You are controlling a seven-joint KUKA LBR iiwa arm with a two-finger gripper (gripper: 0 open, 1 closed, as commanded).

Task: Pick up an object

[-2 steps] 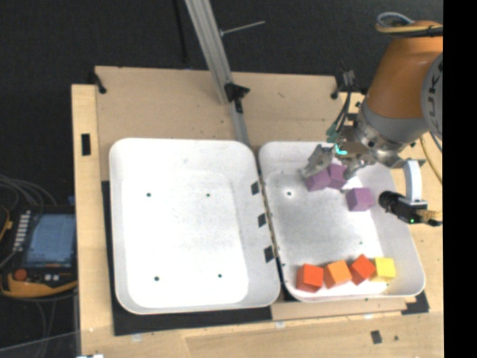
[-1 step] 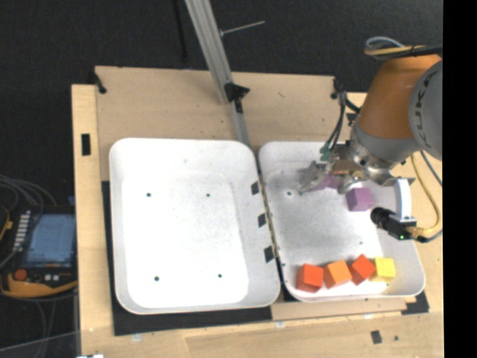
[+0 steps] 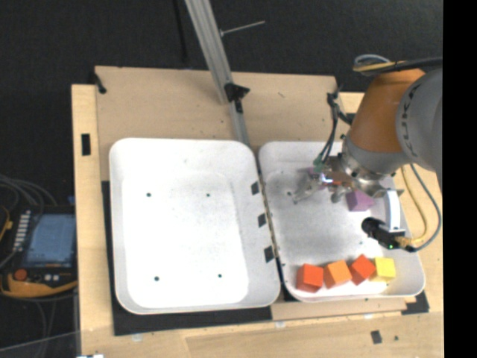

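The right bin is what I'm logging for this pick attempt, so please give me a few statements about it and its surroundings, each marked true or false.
1. A row of blocks lies along the near edge of the right bin. True: the red-orange block, orange block, red block and yellow block sit there.
2. A purple block lies right beside the arm's wrist. True.
3. The yellow block is in the left bin. False: it is in the right bin, at the row's right end.
4. The hand is lifting the orange block. False: that block rests in the row, apart from the arm.
5. The two bins stand far apart. False: they sit side by side, edges meeting.
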